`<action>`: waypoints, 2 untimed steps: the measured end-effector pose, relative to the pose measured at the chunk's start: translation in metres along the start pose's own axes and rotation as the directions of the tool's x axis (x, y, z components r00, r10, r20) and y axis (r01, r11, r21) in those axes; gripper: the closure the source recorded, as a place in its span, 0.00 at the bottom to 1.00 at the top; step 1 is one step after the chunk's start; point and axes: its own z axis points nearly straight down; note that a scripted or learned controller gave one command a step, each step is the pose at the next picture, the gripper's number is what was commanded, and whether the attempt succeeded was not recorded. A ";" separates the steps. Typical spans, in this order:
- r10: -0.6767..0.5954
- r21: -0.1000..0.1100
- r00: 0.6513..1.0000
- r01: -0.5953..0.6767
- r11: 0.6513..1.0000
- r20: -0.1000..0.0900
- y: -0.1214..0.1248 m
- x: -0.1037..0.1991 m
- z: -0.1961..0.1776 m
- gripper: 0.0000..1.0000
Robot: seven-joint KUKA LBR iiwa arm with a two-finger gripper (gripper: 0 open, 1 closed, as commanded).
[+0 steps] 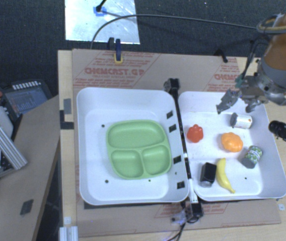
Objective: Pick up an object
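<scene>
A green tray [135, 155] with three compartments lies in the left bin [90, 134]. A brown board [133, 69] lies under both bins on the table [37, 149]. A pendant [25, 100] rests near the table's left edge.

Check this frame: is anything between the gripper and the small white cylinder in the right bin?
Nothing visible. The gripper hangs over the right bin's far end, and the white cylinder lies uncovered just below it in the view. The orange fruit and red pepper sit clear.
</scene>
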 end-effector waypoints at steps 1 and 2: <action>-0.002 -0.010 1.000 0.002 1.000 0.001 0.002 0.000 -0.005 0.00; 0.000 -0.007 1.000 0.000 1.000 0.001 0.005 -0.002 0.037 0.00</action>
